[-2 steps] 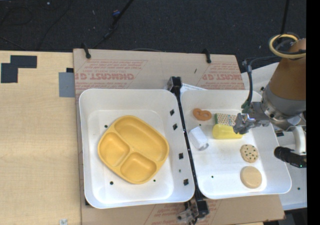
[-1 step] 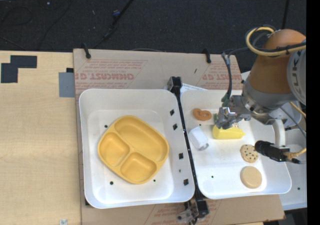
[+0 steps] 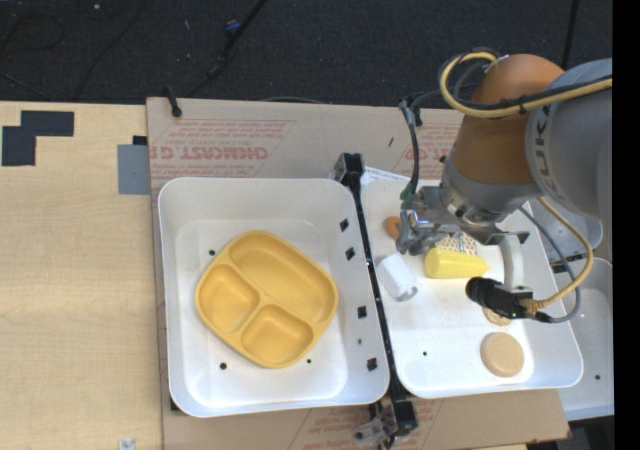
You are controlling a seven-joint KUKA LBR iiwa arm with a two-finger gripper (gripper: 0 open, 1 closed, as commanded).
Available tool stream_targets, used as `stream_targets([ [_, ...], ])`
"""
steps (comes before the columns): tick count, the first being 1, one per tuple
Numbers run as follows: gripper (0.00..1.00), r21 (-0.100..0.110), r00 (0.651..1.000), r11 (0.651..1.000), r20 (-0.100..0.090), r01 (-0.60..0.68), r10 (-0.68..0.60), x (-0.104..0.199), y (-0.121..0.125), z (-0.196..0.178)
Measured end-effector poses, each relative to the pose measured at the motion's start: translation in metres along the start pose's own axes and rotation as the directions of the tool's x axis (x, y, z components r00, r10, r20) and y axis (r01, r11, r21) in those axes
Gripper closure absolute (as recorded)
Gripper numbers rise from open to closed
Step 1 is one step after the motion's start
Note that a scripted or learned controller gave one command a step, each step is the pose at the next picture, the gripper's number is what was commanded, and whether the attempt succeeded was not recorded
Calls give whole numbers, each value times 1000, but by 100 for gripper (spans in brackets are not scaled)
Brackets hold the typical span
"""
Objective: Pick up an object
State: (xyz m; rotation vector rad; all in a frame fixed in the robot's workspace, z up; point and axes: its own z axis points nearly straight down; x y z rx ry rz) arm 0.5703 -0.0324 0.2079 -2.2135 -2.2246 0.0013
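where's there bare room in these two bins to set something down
Free: the left bin's floor along its walls around the yellow divided plate, and the right bin's near floor between the white cylinder and tan round disc. Crowded: the right bin's far half, under the arm, by the yellow wedge.

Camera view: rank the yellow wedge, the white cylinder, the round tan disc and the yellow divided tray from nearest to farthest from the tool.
Measured from the tool in the right bin:
1. Yellow wedge, just below and to its right; white cylinder, below and to its left. These two are too close to call.
2. Round tan disc, near the right bin's front corner.
3. Yellow divided tray, across the divider in the left bin.
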Motion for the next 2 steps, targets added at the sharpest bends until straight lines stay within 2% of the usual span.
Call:
stream_targets([
  [1, 100, 0, 1000, 1000, 1, 0, 0, 48, 6, 6],
  [2, 100, -1, 1000, 1000, 0, 1, -1, 101, 11, -9],
])
